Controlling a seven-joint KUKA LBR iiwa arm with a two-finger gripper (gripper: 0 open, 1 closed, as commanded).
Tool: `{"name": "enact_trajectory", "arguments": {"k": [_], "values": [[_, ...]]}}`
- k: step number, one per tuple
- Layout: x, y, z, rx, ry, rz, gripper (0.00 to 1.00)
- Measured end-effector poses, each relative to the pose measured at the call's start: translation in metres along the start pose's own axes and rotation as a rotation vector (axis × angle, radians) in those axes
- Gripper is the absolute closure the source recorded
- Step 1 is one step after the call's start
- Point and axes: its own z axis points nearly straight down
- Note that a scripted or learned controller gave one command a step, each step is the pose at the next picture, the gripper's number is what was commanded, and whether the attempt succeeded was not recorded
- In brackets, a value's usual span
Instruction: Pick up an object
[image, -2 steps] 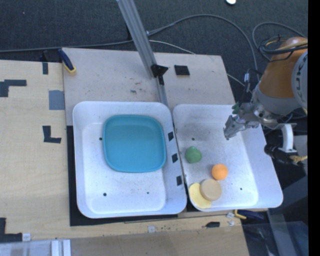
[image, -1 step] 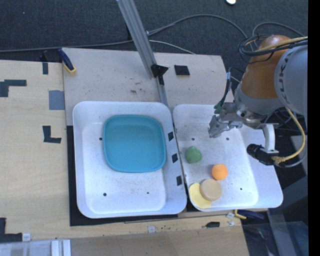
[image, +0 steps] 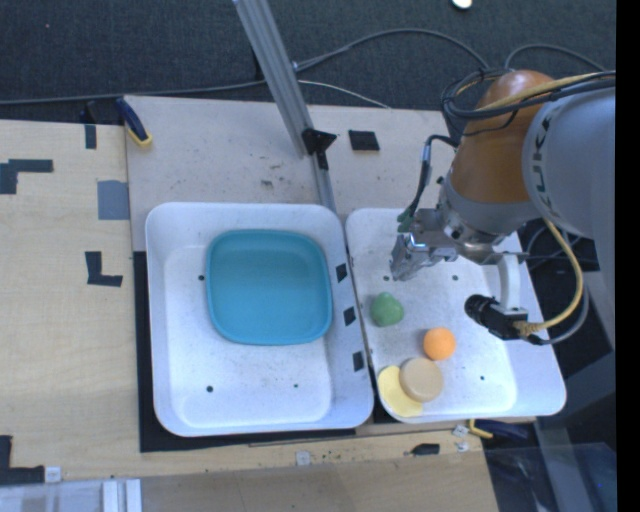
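The grey arm (image: 585, 150) comes in from the right side of the view, bending down toward the bench, with its orange band (image: 500, 135) sitting just above the wrist. Below the band the wrist points downward and slightly leftward, carrying the gripper (image: 405, 262) at its low end. Black and yellow cables (image: 560, 290) loop from the wrist out to the right and back toward the arm.

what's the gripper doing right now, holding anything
gripper: above the right bin, just up from the green ball; nothing seen in it; open or closed cannot be told.
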Motion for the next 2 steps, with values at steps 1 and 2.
{"name": "enact_trajectory", "arguments": {"k": [1, 2], "values": [[0.056, -0.018, -0.008, 0.001, 0.000, -0.001, 1.00], [0.116, -0.036, -0.009, 0.002, 0.000, -0.002, 1.00]]}}
